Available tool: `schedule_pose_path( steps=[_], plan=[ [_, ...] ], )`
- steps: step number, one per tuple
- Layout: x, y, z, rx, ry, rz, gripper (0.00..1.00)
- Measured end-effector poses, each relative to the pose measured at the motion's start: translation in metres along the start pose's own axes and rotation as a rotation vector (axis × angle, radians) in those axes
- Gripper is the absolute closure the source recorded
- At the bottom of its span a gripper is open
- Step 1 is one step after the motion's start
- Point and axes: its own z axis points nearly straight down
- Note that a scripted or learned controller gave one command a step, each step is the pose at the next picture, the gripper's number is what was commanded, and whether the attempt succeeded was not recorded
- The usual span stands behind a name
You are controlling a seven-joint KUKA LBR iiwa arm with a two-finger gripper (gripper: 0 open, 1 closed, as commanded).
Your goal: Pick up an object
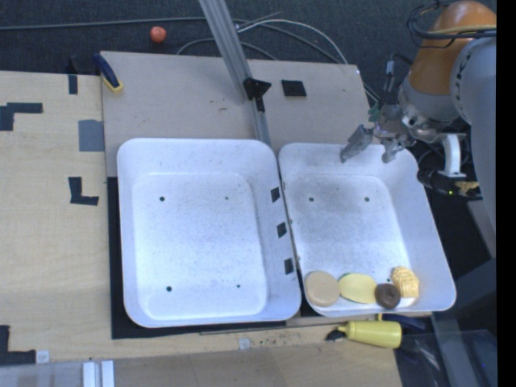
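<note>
We see the gripper (372, 150) hanging over the far edge of the right bin (419, 216), its two fingers spread apart with nothing between them. Well apart from it, along that bin's near edge, lie a tan disc (322, 288), a yellow piece (355, 287), a brown ring (388, 296) and a corn-like piece (405, 280).

1. No words, brand names, numbers or signs can be read anywhere on the bench (48, 216).
2. The two white bins (137, 216) bear only dark specks, with no lettering.
</note>
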Motion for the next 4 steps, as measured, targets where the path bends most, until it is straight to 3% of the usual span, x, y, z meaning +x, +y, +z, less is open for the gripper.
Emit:
schedule_pose_path(
  steps=[1,3,4],
  plan=[
    [0.000,0.000,0.000,0.000,0.000,0.000,0.00],
    [0.082,-0.043,-0.039,-0.002,0.001,-0.003,0.00],
    [0.116,-0.058,-0.029,0.001,0.000,-0.002,0.00]
  ],
)
